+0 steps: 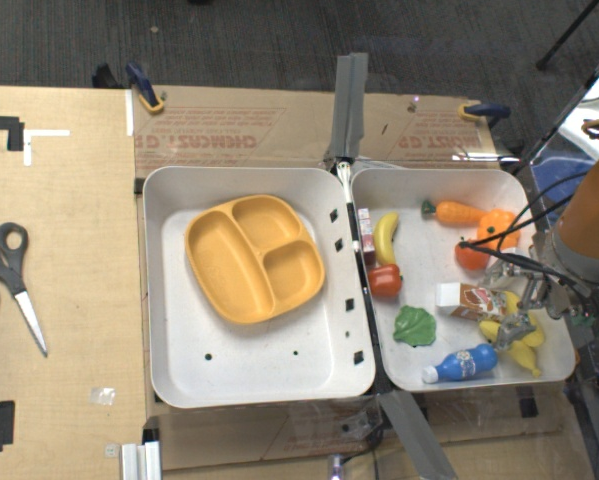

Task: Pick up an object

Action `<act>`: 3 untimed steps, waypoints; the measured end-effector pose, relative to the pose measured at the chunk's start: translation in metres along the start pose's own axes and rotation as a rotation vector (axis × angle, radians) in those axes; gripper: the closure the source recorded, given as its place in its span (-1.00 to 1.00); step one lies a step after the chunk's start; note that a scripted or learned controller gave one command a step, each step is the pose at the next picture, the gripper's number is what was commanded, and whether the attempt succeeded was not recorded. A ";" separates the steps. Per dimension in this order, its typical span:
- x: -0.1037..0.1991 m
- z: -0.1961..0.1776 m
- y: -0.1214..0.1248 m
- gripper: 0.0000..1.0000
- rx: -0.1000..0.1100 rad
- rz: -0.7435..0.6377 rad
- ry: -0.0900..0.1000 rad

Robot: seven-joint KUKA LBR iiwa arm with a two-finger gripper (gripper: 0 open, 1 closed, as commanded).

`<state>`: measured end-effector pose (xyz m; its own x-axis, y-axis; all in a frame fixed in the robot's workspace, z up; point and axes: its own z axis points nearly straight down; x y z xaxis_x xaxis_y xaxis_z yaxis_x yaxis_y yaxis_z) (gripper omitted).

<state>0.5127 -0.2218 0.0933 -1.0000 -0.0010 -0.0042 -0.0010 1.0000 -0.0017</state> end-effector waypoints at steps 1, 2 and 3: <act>0.025 0.000 0.013 -1.00 0.000 -0.036 0.000; 0.030 0.000 0.001 -1.00 0.000 -0.092 0.000; -0.087 -0.001 0.001 -1.00 -0.001 -0.087 -0.003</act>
<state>0.5994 -0.2205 0.0943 -0.9961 -0.0880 -0.0074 -0.0880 0.9961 -0.0016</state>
